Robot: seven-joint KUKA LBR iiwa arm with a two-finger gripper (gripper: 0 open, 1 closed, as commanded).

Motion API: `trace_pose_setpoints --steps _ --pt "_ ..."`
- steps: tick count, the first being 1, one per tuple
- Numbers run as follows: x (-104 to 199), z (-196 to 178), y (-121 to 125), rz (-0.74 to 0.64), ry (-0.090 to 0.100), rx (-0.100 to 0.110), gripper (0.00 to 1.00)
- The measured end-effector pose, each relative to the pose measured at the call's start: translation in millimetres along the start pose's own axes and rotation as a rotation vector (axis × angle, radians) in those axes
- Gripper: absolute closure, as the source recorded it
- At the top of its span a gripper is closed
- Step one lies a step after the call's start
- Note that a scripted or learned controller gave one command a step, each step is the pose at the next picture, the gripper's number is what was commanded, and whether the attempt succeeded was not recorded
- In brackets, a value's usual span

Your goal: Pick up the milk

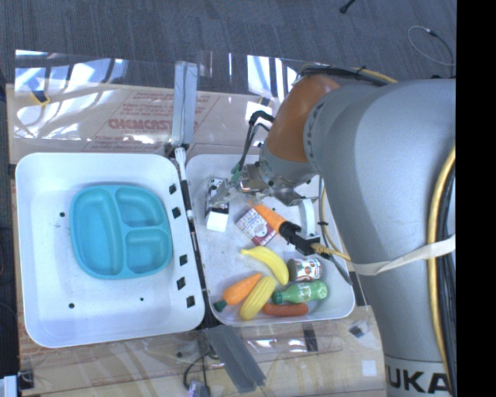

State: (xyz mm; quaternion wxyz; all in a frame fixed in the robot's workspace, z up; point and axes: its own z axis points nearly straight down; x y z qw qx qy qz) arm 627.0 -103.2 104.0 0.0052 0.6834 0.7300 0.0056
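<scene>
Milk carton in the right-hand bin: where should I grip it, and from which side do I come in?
The milk carton appears to lie flat and slanted, so come from straight above and close across its mid-body. A carrot crowds its upper right edge, so the pinch is probably best set across the two freer faces. The gripper hangs just to its left, above a white block.

Dark grey carpet (155, 23) lies beyond the wooden worktop (101, 364). A clear panel (93, 101) behind the bins catches bright light, and cables (430, 39) trail across the floor.
</scene>
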Motion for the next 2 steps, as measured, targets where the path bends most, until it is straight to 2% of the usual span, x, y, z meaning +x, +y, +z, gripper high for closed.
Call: trace_pose_setpoints --steps 1,2 --pt "4.0 1.5 32.9 0.292 -0.002 0.002 0.00" --pt "12.8 -0.8 -11.0 0.462 0.000 -0.012 0.00"
